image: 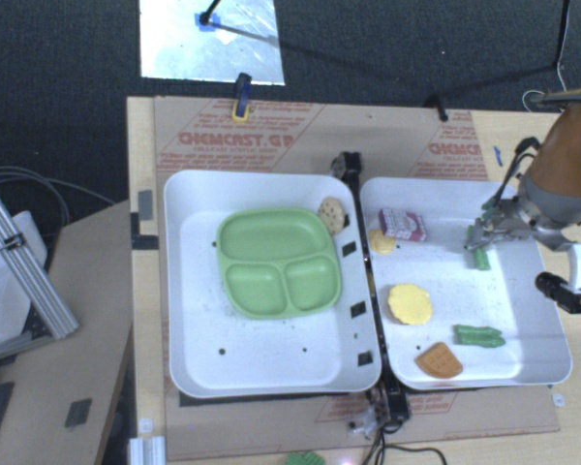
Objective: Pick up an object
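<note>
From the camera above the worktop [145,289], you saw two white bins side by side. The left bin [198,356] held a green divided plate [278,263], and a round cookie [332,215] lay against the bin's right wall just beside the plate's upper right corner. In the right bin [537,342] you had a small pink-and-white box [403,225] near the top left, with a little yellow piece [382,242] just left of and below it. A round yellow piece [410,304] sat near the middle, an orange cracker-shaped piece [439,360] near the front edge, and a green bean-like piece [478,335] to its right.

The arm [566,168] came in from the right, and your hand [480,248] was over the upper right part of the right bin. A small green object [480,258] showed right at its tips, apparently between them, so the hand looked closed narrowly on it. Whether the object was lifted or resting on the bin floor, you could not tell.
</note>
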`<move>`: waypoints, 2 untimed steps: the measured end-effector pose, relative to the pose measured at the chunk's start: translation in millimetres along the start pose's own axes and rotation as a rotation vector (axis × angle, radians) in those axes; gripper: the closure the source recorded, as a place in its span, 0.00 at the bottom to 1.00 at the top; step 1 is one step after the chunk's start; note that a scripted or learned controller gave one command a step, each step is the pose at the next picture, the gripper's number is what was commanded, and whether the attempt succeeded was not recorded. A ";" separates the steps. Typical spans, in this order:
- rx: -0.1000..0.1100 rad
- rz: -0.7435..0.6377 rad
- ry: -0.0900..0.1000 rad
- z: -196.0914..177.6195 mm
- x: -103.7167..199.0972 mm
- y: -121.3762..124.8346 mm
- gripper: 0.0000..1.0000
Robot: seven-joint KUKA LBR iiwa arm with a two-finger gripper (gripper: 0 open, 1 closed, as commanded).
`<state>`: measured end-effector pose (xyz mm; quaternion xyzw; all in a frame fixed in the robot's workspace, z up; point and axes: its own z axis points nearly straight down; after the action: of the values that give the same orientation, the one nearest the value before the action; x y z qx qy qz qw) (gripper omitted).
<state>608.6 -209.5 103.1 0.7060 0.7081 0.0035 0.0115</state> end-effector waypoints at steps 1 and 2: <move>0.025 -0.004 0.008 12.3 42.2 41.8 1.00; 0.014 0.000 0.010 13.3 42.6 42.1 0.00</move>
<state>650.9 -166.9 90.2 0.7060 0.7082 0.0021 0.0028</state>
